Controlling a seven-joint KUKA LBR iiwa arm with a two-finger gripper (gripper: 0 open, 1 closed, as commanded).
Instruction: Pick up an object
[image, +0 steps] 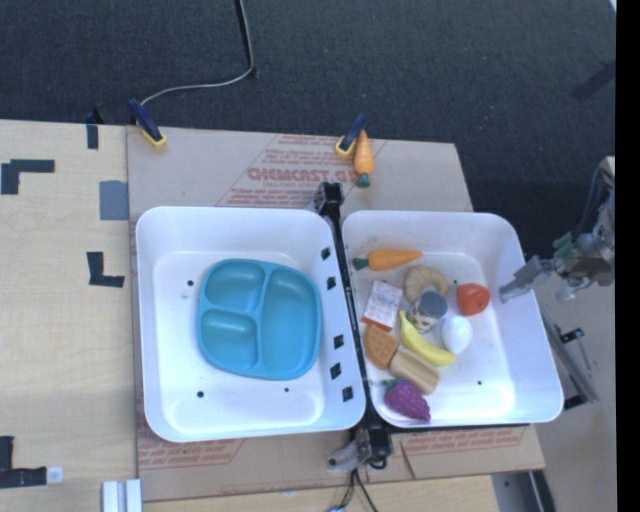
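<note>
The pale wooden bench (60, 330) bears a brown cardboard sheet (290, 170) with red print, covering its middle and right; two shallow white plastic bins lie side by side on the sheet, the left bin (165, 400) and the right bin (520, 380) touching along one edge; blue-and-yellow clamps (147, 122) grip the cardboard's far edge; an orange toy carrot (363, 156) lies near that edge.

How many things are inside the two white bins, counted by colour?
Orange or red: 2, carrot, tomato
Yellow: 1, banana
Purple: 1, grapes
White: 1, egg
Blue: 1, divided plate
Brown or tan: 3
Other (packet, can): 2
Total: 11
</note>
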